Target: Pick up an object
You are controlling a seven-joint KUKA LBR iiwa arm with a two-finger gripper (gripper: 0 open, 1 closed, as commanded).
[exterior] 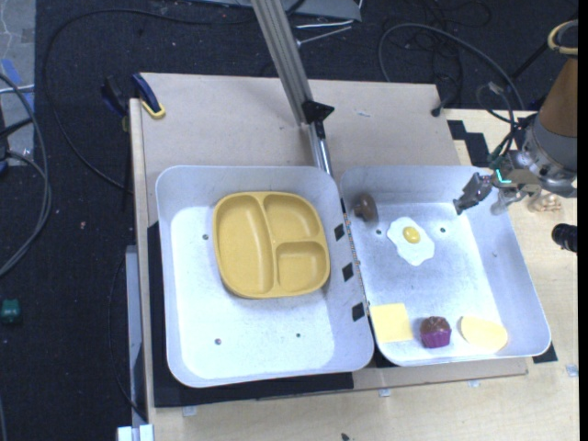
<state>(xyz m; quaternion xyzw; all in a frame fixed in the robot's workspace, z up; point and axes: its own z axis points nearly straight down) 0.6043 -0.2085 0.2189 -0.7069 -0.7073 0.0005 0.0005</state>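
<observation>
Jaws (478, 194) hang over the right bin's (514, 255) upper right corner; whether parted or closed, we cannot tell. Nothing is picked yet: fried egg (411, 240) (nearest) lies below-left, well apart.

One camera looks down at a slant from above the bench (276, 108), far enough back to take in both white bins (184, 274) whole. The gripper (482, 194) sits at the right, the bins spreading leftward from its fingers.
</observation>
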